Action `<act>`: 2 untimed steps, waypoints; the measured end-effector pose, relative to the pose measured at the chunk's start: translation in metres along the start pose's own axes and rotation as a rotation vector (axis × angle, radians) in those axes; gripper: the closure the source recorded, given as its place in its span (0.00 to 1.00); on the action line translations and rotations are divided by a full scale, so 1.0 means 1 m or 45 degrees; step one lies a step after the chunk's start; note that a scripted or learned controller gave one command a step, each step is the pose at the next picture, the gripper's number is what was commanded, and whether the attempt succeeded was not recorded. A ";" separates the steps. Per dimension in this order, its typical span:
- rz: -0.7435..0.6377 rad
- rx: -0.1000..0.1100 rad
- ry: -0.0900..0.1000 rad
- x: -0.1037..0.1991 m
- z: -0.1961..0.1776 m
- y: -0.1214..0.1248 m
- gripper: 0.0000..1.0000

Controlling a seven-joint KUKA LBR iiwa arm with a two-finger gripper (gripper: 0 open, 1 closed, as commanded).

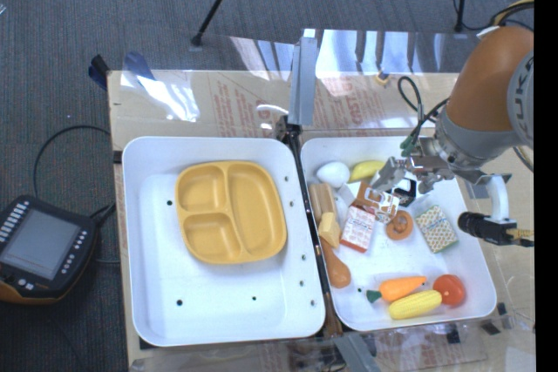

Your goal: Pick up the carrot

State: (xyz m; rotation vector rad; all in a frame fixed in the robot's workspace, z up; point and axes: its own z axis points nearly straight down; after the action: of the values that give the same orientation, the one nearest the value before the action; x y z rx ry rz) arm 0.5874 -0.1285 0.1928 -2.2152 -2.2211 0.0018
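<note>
Carrot [404, 285]: small orange plastic toy carrot with a green stub at its left end, lying on its side low in the right-hand shallow white bin [481, 261], at about six o'clock from the bin's middle. It runs roughly nine-to-three, fat end toward three o'clock. Just beside it at five o'clock lies a yellow plastic corn cob [414, 305], looking close to or touching along the carrot's lower flank; a round red-orange tomato [449, 289] sits just past its fat end.

Largest first, we note the grey arm with the orange band [493, 91] coming in from three o'clock. The left-hand shallow white bin [157, 292] carries a yellow three-compartment plastic tray [231, 211]. The gripper [392, 181] hangs over the upper middle of the right bin, well apart from the carrot, at about twelve o'clock from it. We cannot tell how its fingers stand; the metalwork is too cluttered to read.

Smaller clutter beneath it: a red-and-white printed carton [358, 227], a patterned green-and-cream box [435, 228], a white egg shape [332, 173].

Handling, as we judge it: hollow moulded toy, light, stiff, smooth and likely slippery, not fragile. The taper would let it squirt out if pinched near the tip. We would take it across the thick middle, fingers closing along the twelve-to-six line, though the corn crowds the six o'clock side and leaves little room for the lower finger.
</note>
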 end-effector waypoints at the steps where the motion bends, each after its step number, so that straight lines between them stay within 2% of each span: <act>1: 0.040 0.013 0.002 0.002 0.082 -0.055 0.00; 2: -0.007 0.006 0.001 -0.035 0.109 -0.114 0.00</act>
State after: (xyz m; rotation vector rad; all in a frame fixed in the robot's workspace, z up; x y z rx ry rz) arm 0.4734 -0.1634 0.0844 -2.2062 -2.2244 0.0062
